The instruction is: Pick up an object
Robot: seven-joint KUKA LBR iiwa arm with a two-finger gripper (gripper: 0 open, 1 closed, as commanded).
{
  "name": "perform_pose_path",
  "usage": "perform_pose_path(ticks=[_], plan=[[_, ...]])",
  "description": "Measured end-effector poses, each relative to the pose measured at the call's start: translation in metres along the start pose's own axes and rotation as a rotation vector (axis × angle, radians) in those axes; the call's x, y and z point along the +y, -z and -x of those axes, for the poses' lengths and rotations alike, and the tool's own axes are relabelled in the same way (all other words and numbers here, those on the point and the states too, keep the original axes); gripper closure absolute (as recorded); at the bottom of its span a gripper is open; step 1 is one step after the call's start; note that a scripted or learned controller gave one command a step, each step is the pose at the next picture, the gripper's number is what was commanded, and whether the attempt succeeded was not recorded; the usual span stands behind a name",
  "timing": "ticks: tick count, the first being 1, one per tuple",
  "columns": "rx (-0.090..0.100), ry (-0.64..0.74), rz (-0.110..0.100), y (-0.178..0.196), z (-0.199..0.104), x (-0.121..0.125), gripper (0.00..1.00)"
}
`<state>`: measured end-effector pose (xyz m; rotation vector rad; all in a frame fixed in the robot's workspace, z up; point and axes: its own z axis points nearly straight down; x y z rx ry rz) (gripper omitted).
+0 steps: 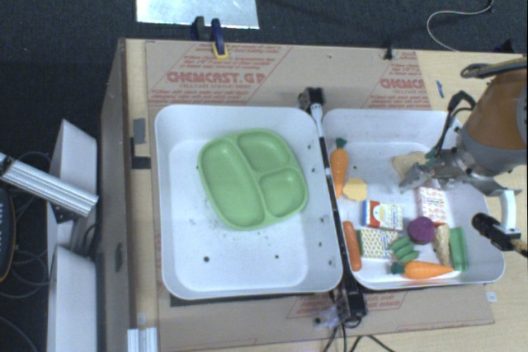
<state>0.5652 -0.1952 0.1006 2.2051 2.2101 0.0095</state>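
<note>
Orange carrot [427, 269] lies at right bin's [495, 260] near rim, beside green pieces [404, 247] and purple ball [422, 229]. Gripper [422, 173] hangs over bin's far-right part, finger state not discernible. Red-white carton [432, 204] sits just below gripper. Left bin [177, 177] holds green divided plate [252, 177].

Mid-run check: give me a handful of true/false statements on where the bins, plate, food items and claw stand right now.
1. The green divided plate lies in the left bin. True.
2. The purple item sits on the green plate. False: it lies in the right bin among the other food items.
3. The claw is over the right bin. True.
4. An orange carrot lies in the right bin near the divider between the bins. True.
5. The arm reaches over the left bin. False: it is over the right bin.
</note>
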Motion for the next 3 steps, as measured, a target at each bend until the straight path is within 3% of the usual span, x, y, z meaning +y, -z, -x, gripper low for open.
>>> perform_pose_path(ticks=[1, 2, 3], plan=[[0.009, 0.001, -0.015, -0.017, 0.01, 0.049, 0.0], [0.007, 0.004, -0.012, -0.005, 0.011, 0.051, 1.0], [0.01, 0.003, -0.012, 0.078, -0.062, 0.074, 1.0]])
